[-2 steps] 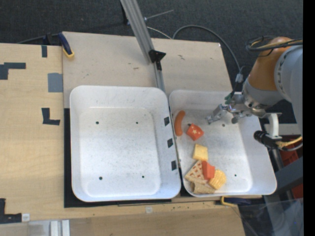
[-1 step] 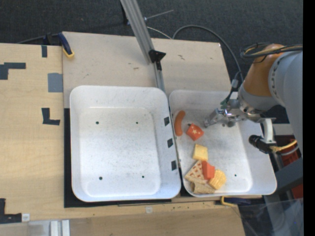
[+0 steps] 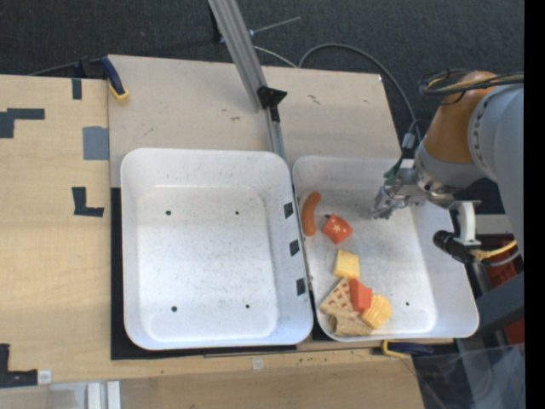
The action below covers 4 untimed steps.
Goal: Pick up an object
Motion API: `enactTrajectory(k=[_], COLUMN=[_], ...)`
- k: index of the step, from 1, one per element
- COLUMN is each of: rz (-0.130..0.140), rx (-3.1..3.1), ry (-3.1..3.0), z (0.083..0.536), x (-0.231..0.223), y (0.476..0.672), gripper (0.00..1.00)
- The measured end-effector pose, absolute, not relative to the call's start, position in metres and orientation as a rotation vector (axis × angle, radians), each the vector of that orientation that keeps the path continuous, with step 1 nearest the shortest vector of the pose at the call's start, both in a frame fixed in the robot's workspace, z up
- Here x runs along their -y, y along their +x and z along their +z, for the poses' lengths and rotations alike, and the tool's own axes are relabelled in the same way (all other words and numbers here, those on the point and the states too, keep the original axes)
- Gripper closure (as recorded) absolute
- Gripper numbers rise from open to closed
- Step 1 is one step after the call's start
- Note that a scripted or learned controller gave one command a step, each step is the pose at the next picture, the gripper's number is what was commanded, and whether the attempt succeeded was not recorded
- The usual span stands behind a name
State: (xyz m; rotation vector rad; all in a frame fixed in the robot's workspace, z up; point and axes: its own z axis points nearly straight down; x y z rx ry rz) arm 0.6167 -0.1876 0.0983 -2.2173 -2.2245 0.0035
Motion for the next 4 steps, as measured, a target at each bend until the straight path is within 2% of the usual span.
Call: enactTrajectory(k=[1,2,4], rz=[-0.004,-0.003,-0.001], rx=[2.227,2.226,2.227], ry=[-2.223,-2.222,-2.212], z=[0.16,0.204,0.228], x=[0.184,0.184,0.08], y=[0.624,0.625,0.595], gripper=[1.0,1.0,1.0])
